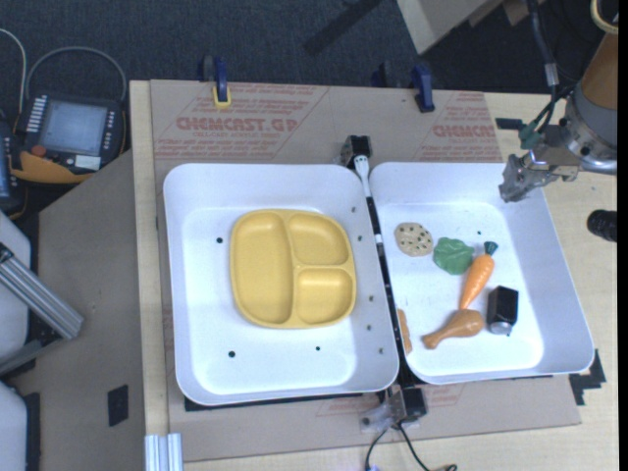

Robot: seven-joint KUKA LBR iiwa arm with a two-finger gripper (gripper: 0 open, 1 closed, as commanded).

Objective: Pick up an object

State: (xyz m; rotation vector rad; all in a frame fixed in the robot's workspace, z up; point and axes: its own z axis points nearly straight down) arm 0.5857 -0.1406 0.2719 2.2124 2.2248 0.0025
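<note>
Nothing's lifted yet: the gripper (pixel 513 186) hangs over the right bin's (pixel 559 263) far rim, grip unreadable from here, with the toy carrot (pixel 476 279) lying below-left, waiting to be picked.

- Brown board (pixel 294 116) under the two white bins: red print "CHEMCAST GP" (last letters a bit soft), just above the left bin (pixel 186 263), near the blue clamp (pixel 220 78).
- Same red print repeats on the board above the right bin (pixel 559 263), approx. same wording, partly cut off, can't read in full.
- Smaller red line above each logo: too blurred to read.
</note>
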